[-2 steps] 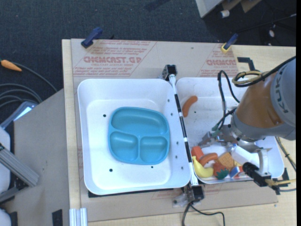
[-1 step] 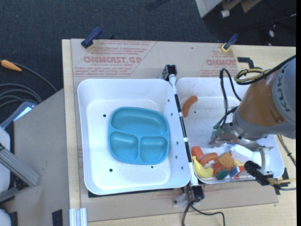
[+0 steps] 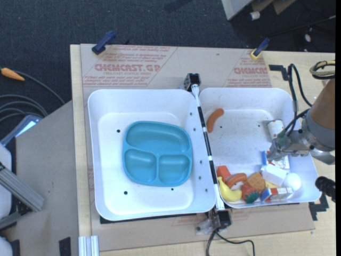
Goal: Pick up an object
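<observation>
In the right bin point(image 3: 234, 97), the tool point(image 3: 277, 149) is blurred; grip unreadable.

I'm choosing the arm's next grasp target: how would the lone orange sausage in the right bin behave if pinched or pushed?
The orange sausage looks like a small toy, so it is probably light. Its rounded, curved shape suggests it may roll or pivot when nudged, and could slip from a pinch. It lies apart from the pile, on the right bin floor, so it should move freely.
</observation>
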`<state>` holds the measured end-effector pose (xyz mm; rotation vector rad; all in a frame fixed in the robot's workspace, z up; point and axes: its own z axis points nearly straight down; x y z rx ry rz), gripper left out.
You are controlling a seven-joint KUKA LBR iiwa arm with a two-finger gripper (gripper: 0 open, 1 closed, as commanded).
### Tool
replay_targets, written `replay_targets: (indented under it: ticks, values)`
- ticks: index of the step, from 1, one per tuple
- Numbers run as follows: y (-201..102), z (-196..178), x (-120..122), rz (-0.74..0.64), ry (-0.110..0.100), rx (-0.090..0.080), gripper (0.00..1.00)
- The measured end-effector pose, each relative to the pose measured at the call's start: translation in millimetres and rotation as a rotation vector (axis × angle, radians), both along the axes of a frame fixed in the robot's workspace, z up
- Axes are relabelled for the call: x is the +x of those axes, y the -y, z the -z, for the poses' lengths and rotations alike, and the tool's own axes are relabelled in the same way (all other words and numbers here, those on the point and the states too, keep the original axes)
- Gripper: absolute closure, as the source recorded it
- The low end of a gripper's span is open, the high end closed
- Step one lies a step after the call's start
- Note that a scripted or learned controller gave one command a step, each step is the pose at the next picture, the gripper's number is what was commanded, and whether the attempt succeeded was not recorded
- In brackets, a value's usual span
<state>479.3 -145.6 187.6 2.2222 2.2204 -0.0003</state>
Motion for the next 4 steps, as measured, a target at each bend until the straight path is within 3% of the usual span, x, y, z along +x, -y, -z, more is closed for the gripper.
replay_targets:
  ticks: [1, 2, 3, 4]
  values:
    - [0, 0, 0, 0.000, 0.000, 0.000, 0.00]
    - [18, 100, 11, -0.001, 0.007, -0.002, 0.00]
    - [20, 89, 12, 0.002, 0.014, -0.009, 1.00]
    - [20, 90, 11, 0.002, 0.012, -0.009, 0.00]
